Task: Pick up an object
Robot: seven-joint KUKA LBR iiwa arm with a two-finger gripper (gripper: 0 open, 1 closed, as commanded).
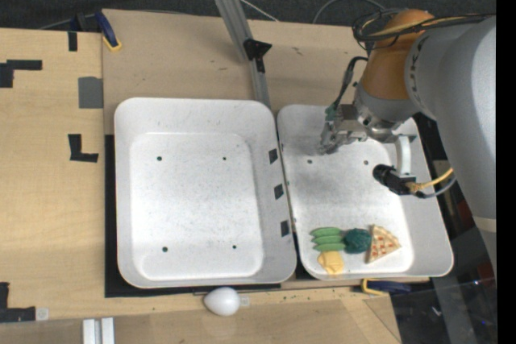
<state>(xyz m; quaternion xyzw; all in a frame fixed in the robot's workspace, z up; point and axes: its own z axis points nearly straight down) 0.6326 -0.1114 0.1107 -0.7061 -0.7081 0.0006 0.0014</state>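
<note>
- Camera view is showing the claw (pixel 330 138) hanging low over the far part of the right bin (pixel 339 177); whether it is wide or narrow cannot be told.
- Toys are lying well apart from it at the bin's near edge: a green pea pod (pixel 326 237), dark green piece (pixel 355 239), yellow piece (pixel 330 260) and pizza slice (pixel 381 243).
- Left bin (pixel 193 189) is sitting beside it.
- White egg (pixel 222 301) is resting on the table (pixel 48 197).

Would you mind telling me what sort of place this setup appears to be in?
Probably a robotics lab bench for grasping trials: a grey arm with its gripper reaches over two shallow white bins, toy food such as a pizza slice lies in the right bin, and black tape marks dot the wooden top.
</note>
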